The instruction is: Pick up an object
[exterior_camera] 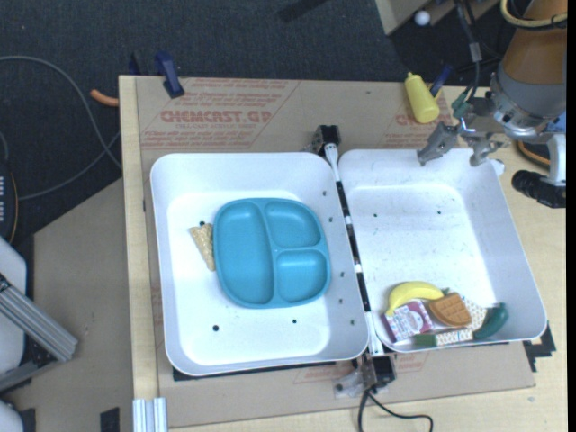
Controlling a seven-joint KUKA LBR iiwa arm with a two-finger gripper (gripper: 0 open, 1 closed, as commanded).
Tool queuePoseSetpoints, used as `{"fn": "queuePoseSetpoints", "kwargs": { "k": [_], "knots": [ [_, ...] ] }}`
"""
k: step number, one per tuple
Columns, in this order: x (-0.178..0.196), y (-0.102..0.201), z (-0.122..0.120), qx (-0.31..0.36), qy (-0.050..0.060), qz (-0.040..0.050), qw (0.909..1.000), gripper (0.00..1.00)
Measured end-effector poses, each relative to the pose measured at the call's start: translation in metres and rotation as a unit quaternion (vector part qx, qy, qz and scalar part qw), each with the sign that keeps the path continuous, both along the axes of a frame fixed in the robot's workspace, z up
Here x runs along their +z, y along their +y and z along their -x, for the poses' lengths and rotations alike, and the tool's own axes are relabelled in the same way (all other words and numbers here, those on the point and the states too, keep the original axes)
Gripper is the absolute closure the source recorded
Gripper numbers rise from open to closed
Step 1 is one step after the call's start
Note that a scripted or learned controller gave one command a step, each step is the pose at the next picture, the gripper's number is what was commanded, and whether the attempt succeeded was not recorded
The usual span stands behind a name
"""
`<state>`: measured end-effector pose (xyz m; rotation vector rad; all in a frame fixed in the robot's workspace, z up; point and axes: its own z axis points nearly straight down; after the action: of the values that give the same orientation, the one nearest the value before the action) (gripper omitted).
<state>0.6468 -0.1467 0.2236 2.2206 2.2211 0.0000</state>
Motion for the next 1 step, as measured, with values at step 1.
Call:
{"fn": "queuePoseSetpoints", "kwargs": {
  "k": [1],
  "knots": [
    [-0.0048,-0.078,-0.0197,0.0,-0.001,0.001,1.0,0.0]
  ]
}}
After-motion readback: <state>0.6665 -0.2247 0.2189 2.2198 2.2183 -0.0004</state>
